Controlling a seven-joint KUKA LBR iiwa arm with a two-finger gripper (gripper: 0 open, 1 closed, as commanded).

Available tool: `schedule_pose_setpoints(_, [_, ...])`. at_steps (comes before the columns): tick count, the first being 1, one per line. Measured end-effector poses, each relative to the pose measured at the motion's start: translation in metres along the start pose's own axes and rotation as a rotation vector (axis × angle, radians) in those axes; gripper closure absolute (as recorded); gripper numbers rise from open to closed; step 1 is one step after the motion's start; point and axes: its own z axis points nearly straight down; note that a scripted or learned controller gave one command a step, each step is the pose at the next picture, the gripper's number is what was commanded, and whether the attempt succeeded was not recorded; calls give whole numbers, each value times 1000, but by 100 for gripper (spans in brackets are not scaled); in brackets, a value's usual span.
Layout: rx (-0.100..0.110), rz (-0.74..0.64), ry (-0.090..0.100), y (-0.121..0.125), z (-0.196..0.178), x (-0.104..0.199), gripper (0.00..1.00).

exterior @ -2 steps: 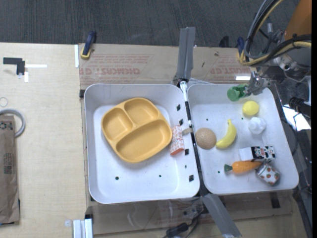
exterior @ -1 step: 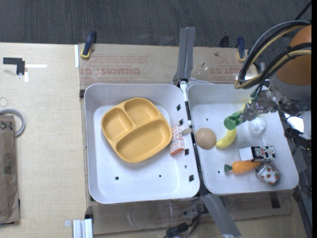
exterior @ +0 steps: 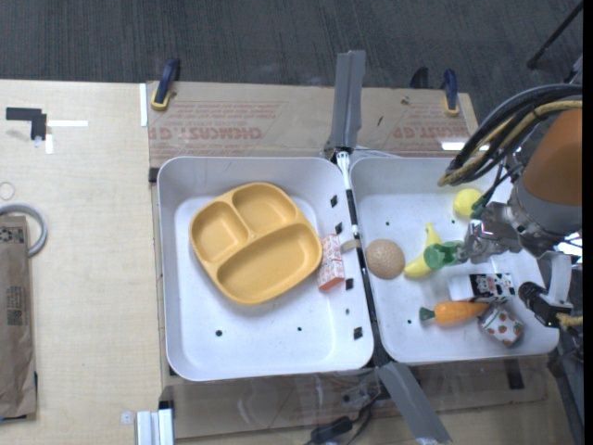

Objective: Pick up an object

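In the right bin my gripper hangs low over the right middle, just right of a green piece that lies against a yellow banana-shaped toy. A yellow lemon sits just above the gripper. An orange carrot with a green top lies below it, beside a strawberry-patterned packet and a black-and-white card. A tan round ball rests near the bin's left wall. Whether the gripper touches the green piece is hidden by the wrist.
The left bin holds a yellow divided plate and a small orange-and-white packet by its right wall. Black cables arc over the right bin's far corner. A brown paper bag lies on the bench at far left.
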Motion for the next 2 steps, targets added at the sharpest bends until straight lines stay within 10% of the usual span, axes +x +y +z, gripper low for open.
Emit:
schedule_pose_setpoints(1, [-2, -108, -1, 46, -63, -24, 0])
schedule_pose_setpoints(2, [-3, -276, -1, 70, 37, -11, 0])
